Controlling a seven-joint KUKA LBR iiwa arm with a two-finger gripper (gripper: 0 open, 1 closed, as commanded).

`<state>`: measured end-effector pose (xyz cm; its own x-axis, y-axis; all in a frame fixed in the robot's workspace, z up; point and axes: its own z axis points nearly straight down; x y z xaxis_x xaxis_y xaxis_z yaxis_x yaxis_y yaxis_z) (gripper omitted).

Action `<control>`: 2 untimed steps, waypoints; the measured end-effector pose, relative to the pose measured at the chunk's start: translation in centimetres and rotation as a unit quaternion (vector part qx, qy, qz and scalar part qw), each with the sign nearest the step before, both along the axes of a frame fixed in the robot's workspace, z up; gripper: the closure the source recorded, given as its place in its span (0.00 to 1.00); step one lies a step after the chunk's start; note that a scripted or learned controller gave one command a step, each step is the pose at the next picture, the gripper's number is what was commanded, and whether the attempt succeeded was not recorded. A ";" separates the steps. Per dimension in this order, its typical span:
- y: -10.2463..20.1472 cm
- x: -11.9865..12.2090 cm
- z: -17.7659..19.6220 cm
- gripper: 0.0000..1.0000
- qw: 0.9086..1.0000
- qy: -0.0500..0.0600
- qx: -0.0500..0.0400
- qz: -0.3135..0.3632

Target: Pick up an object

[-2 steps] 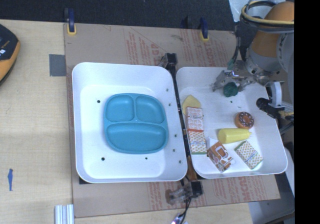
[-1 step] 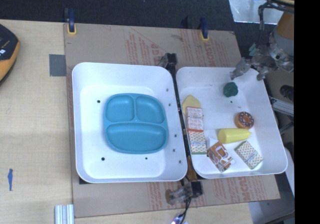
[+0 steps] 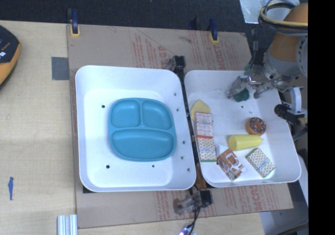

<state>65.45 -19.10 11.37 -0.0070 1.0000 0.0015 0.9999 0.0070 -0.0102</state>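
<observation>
Donut (image 3: 256,125): right bin (image 3: 220,176), near right edge, beside yellow block (image 3: 244,141)
Gripper (image 3: 241,94): over bin's far edge
Jaws: state unclear
Tray (image 3: 141,128): left bin (image 3: 94,176)

Blue divided plate (image 3: 142,128), white bins (image 3: 89,171), yellow block (image 3: 244,141)

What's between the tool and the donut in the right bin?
Bare white bin floor separates the tool from the donut, in the camera view.

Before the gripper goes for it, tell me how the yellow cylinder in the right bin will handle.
The yellow cylinder lies on its side, so it probably rolls if nudged. Its smooth surface looks plastic: likely light, rigid, perhaps slippery.
</observation>
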 end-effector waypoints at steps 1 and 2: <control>6.2 -9.5 -2.5 0.00 1.000 0.002 0.002 -0.001; 7.7 -2.9 -2.0 0.00 1.000 -0.007 -0.003 0.000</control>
